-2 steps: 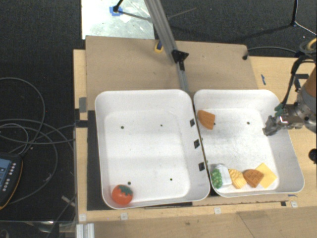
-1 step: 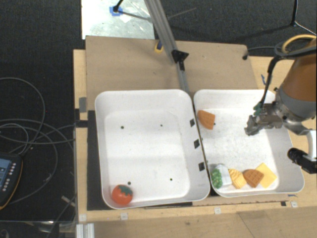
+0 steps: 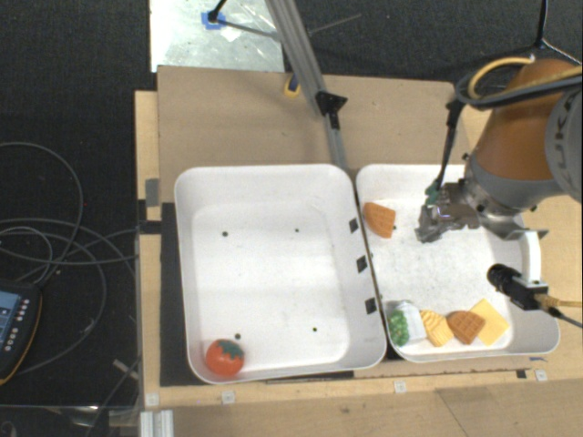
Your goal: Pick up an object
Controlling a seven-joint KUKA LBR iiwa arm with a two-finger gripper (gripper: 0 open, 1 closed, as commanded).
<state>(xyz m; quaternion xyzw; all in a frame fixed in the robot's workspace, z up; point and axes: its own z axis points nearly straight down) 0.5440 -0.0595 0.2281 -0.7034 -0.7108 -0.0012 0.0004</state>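
Observation:
My gripper hangs low over the upper middle of the right bin, under the grey and orange arm. An orange wedge lies just left of it, a short gap away, near the bin's left wall. Along the right bin's front edge lie a green and white packet, a yellow-orange piece, a brown waffle-like piece and a yellow slab. A red tomato sits in the front left corner of the left bin.
A grey pole slants down from the top to the back rim between the bins. Black clips sit along the shared wall. A black part with a cable juts out by the right bin's right side.

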